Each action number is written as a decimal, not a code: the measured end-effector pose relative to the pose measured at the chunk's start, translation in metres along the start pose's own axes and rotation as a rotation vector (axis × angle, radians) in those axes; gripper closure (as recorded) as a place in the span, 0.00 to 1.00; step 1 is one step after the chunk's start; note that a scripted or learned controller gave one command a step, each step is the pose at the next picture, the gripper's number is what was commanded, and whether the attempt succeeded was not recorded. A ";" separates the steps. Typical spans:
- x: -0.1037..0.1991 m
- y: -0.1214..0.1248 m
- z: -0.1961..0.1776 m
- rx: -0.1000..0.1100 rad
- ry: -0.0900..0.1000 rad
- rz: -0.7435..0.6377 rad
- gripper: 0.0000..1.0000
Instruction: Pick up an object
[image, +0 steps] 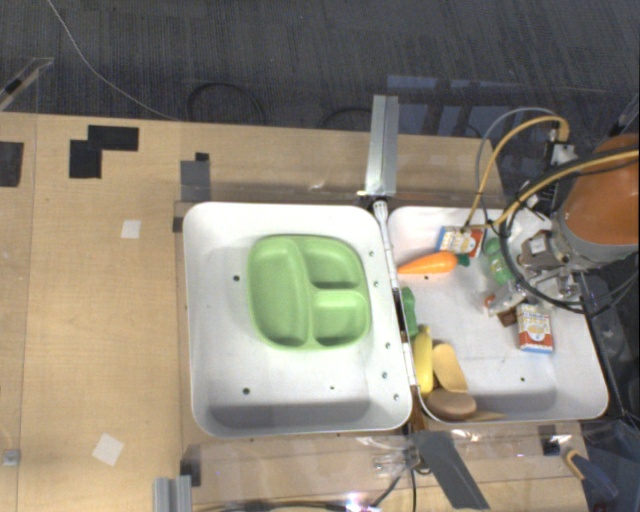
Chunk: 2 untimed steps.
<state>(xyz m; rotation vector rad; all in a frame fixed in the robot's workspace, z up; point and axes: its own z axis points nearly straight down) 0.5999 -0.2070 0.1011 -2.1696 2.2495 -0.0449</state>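
Two white bins side by side on wooden bench, metal divider at the top between them.

L bin: holds a green sectioned tray, three compartments, lying flat roughly at bin centre.

R bin: several small objs.
- Orange carrot near upper L part, lying about horizontal, tip pointing twd the L bin.
- Small printed carton just above/right of carrot, close to it, may be touching (can't tell).
- Green item along L wall of bin, narrow, partly hidden by wall.
- Yellow banana below it, lengthwise along L wall.
- Tan rounded obj just beside banana on its R, touching it.
- Brown rounded obj at lower L corner, below the tan one.
- Small juice-box-type carton w/ red and blue print, R-centre of bin, upright-ish in view.
- Greenish translucent item near gripper, too blurred to ID.

Arm: orange band and grey body enter from R, over upper R part of R bin, w/ yellow and black cables looping above. Gripper sits low over R bin, just L of the juice-box carton, near the greenish item. Finger state: cannot tell (dark clutter of cable and hardware masks the tips). No obj visibly between fingers.
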 end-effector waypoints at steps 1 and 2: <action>0.000 -0.010 0.001 -0.007 -0.002 -0.049 0.00; -0.002 -0.009 0.001 -0.003 0.000 -0.047 0.00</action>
